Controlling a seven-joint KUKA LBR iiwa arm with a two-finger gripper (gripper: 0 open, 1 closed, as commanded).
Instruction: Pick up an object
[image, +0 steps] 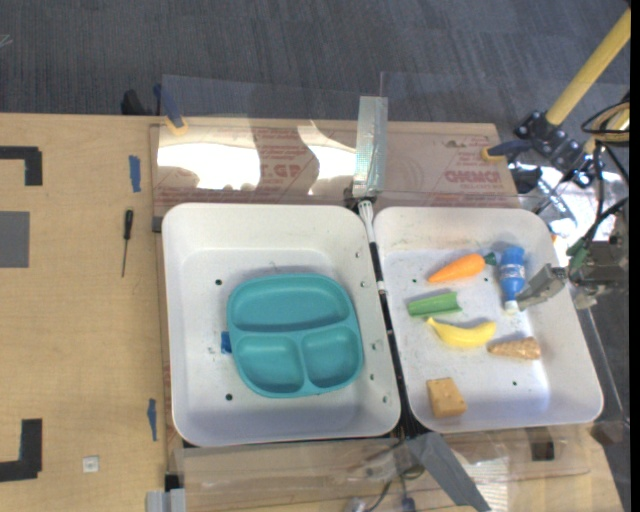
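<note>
In the right bin (560, 395) lie an orange carrot (458, 267), a blue and white bottle (512, 274), a green pod-like piece (434, 303), a yellow banana (463, 333), a tan textured piece (515, 349) and a tan cube (446, 396). My gripper (546, 284) sits at the bin's right rim, just right of the bottle and above the tan textured piece. I see nothing held in it.
The left bin (190, 260) holds a teal divided plate (294, 335). A clear panel and a metal post (370, 150) stand behind the bins. Cables and a yellow bar (590, 70) crowd the far right. A screwdriver (126, 240) lies on the bench at left.
</note>
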